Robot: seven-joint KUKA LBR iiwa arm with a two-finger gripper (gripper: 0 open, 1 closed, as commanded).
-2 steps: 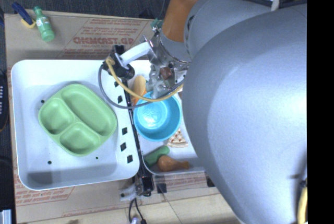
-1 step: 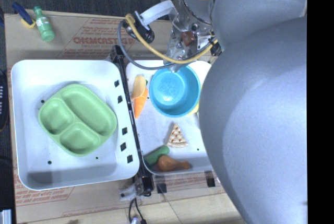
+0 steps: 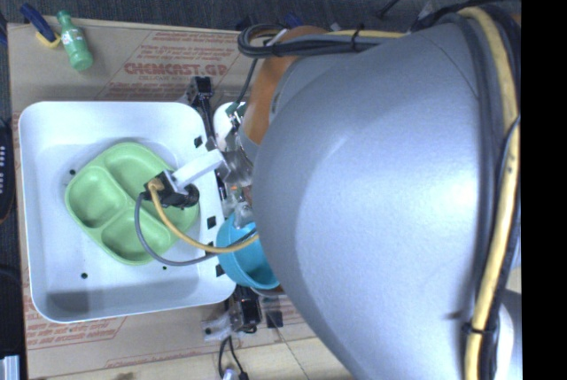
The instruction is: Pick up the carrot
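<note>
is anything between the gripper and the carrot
Cannot tell: the grey arm hides the right bin, and the carrot may be under it. Visible beside it are a green plate in the left bin and a blue bowl.

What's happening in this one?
The grey arm has reached in from the right and hangs low over the seam between the two bins, covering most of the right one. The left bin holds a green divided plate, and a blue bowl peeks out from under the arm. A green bottle lies outside the bins, on the bench. Whether the arm has grasped anything can't be told from this angle.
</note>
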